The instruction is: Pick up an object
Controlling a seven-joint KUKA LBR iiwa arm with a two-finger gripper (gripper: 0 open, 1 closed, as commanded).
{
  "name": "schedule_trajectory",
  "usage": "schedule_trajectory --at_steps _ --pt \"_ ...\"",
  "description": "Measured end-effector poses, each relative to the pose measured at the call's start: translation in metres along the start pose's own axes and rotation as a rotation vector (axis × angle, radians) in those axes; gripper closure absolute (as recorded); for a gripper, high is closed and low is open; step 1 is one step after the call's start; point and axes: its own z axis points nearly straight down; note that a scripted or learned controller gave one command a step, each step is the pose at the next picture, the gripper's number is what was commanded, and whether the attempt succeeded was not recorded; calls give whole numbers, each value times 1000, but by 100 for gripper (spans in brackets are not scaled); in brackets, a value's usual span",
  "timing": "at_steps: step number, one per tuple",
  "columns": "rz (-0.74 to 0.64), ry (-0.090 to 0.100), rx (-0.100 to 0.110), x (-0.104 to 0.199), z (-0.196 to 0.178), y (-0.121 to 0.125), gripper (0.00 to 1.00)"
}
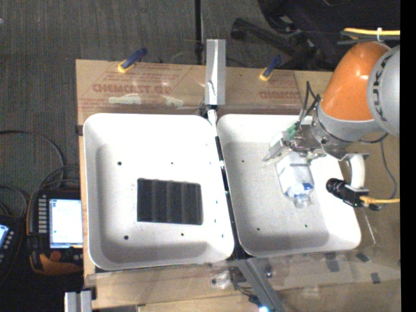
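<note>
The tabletop [91,83] carries two white bins side by side: the left bin [110,142] and the right bin [250,148], touching along their inner rims. Two blue-and-yellow clamps [132,60] grip its far edge.

KUKA arm [364,90] entered from the right, orange band above the wrist, and was bent downward; its gripper [290,149] was lowered at the upper middle of the right-hand area
</note>
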Motion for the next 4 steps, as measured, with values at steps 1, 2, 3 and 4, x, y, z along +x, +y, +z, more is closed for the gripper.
schedule_trajectory --at_steps 1,2,3,4 --pt "-143 -2 0 -83 39 -20 0" --pt "-322 -1 -2 -57 67 -19 0" --pt "-2 -2 -1 -104 37 -8 0" --pt "-27 2 1 -99 70 -6 0"
